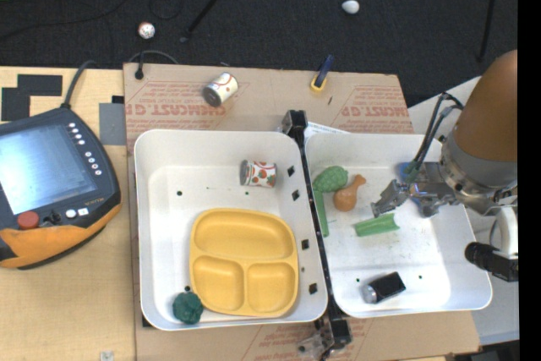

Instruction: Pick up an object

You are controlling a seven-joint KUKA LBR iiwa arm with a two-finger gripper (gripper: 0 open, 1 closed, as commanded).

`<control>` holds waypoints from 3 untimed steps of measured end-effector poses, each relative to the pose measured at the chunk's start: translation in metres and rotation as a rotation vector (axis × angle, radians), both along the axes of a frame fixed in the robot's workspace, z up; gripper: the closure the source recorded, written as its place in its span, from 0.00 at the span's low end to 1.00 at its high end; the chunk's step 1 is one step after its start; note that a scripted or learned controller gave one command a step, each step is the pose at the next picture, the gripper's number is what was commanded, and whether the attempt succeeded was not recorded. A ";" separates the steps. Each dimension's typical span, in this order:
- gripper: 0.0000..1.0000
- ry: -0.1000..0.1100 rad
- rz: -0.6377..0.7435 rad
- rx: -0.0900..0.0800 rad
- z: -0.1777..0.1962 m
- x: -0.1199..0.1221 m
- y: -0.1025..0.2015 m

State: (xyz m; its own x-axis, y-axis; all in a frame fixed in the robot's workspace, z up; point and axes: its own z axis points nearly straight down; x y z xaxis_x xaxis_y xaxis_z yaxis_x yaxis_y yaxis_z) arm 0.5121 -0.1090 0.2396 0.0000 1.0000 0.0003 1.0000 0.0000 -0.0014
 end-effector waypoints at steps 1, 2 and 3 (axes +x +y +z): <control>0.00 -0.004 0.007 0.002 0.098 -0.037 0.078; 0.00 -0.004 0.007 0.001 0.153 -0.036 0.153; 0.00 -0.001 0.003 0.000 0.174 -0.036 0.202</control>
